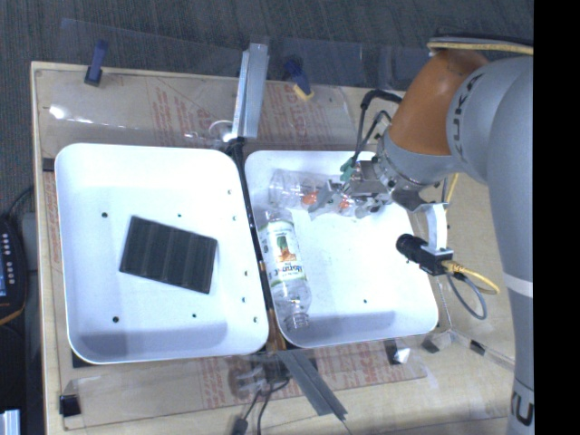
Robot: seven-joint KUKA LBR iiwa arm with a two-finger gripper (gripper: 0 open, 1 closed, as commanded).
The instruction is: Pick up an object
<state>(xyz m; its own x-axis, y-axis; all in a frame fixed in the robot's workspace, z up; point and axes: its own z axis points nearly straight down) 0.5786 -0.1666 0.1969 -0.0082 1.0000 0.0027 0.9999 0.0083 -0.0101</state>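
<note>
My gripper (pixel 355 194) is low over the back of the right bin (pixel 399 311), under the grey wrist with the orange band. Just to its left lies a clear crumpled plastic bottle (pixel 292 190) with orange marks, its near end touching or nearly touching the gripper. A second clear bottle (pixel 285 265) with a white and green label lies along the right bin's left wall, cap toward the front. A flat black ribbed pad (pixel 169 254) rests in the middle of the left bin (pixel 82 179).
A metal bar (pixel 249 93) rises behind the seam between the bins. A black fitting (pixel 419 251) with a yellow cable hangs over the right bin's right rim. Blue clips (pixel 94 63) sit on the bench's back edge.
</note>
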